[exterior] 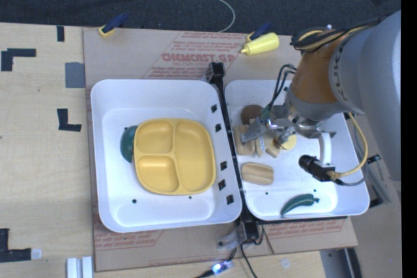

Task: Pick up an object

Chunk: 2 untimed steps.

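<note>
My gripper (pixel 264 135) hangs low in the right bin (pixel 339 202), near its left wall, with the fingers spread over a cluster of small tan and brown pieces (pixel 249 115). Nothing shows between the fingers. A tan bread-like block (pixel 257 173) lies just in front of the gripper. A green pepper-shaped object (pixel 298 203) rests near the bin's front edge. A pale yellow piece (pixel 287 141) peeks out beside the gripper's right side.
The left bin (pixel 107 140) holds a yellow divided plate (pixel 174 155) with a dark teal object (pixel 128 143) tucked under its left edge. A black clip divider (pixel 220 114) separates the bins. Yellow clamps (pixel 262 44) sit on the cardboard behind.
</note>
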### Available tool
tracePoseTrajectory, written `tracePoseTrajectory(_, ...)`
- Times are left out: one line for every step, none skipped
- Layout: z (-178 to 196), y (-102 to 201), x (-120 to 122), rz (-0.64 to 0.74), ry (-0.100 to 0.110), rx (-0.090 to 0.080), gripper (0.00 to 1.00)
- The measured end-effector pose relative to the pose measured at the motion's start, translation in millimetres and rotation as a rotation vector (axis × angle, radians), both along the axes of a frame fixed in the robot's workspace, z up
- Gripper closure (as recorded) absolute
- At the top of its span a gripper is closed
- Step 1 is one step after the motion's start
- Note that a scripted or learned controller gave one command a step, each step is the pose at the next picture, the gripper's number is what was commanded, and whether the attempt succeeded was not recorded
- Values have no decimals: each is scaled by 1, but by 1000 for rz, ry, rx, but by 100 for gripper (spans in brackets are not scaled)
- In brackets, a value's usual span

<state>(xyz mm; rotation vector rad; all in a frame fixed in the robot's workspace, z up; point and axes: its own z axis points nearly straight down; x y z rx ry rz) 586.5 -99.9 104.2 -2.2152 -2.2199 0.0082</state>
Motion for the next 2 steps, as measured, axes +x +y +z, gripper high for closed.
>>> tracePoseTrajectory(-16, -1, 3, 0, -17, -6, 0)
tracePoseTrajectory(-4, -1, 4, 1, -20, -6, 100)
